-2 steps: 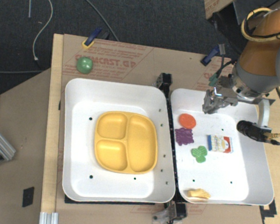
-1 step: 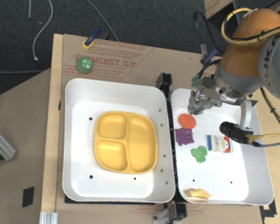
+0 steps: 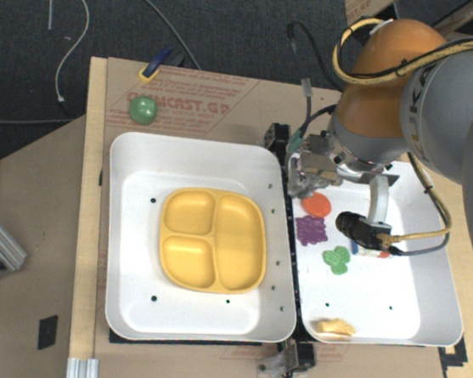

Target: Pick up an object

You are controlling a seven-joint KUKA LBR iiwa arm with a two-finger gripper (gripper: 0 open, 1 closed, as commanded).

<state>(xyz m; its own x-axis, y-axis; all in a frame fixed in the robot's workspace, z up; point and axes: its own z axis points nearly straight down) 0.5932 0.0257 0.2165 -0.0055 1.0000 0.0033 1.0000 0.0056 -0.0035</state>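
Orange round toy piece (image 3: 316, 206) sits just beneath the grey gripper (image 3: 311, 174), whose grip cannot be told; a centred descent looks best.

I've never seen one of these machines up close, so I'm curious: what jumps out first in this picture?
The big grey arm with its orange band comes in from the right and hangs over the right-hand bin. In the left bin a yellow divided tray sits in the middle. Below the arm's claw lie small toys in the right bin: an orange piece, a purple one and a green one.
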